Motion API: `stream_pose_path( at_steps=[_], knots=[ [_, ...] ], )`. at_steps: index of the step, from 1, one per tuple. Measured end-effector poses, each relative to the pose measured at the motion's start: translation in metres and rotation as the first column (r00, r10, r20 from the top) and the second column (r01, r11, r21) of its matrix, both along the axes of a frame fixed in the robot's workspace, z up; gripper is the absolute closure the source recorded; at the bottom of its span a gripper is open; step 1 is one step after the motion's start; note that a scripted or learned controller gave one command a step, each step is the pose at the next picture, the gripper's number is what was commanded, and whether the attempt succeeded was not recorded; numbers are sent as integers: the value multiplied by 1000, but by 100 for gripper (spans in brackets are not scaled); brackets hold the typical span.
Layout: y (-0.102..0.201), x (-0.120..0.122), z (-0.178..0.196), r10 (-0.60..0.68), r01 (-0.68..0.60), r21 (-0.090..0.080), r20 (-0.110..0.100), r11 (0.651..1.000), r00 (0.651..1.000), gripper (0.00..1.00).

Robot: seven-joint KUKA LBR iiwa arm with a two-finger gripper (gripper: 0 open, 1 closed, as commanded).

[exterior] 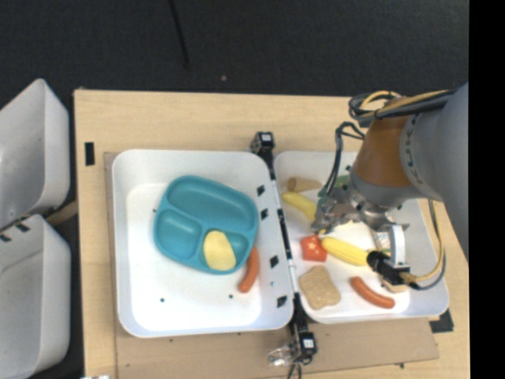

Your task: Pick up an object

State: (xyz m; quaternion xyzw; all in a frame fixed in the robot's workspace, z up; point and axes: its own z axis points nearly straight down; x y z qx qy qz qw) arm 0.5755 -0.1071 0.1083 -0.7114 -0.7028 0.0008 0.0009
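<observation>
Two white bins sit on the counter [197, 117]; the gripper [325, 221] hangs low in the right bin [422, 302] beside a yellow banana [301, 204], near a red pepper [314, 249].

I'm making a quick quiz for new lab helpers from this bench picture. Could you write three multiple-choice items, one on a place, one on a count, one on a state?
1. Where does the pale yellow oval toy lie?
A. On the teal divided plastic plate
B. On the bench
C. In the right white bin

2. How many orange-red toy sausages are in the bins?
A. One
B. Two
C. Four

3. How does the left white bin's sausage lie?
A. On the plate
B. Under the arm
C. On the bin floor, beside the plate

Answers:
1 A, the oval sits in a plate compartment.
2 B, one per bin, the other at right.
3 C, it lies just off the plate's lower right rim.
</observation>
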Motion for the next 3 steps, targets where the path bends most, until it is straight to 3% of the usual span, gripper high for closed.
stream_pose_path(
  at_steps=[2, 3],
  knots=[
    [-6, 3, 104, 11, -11, -2, 8, 1000, 1000, 100],
    [-7, 4, 133, 14, -14, -1, 5, 1000, 1000, 100]
  ],
)
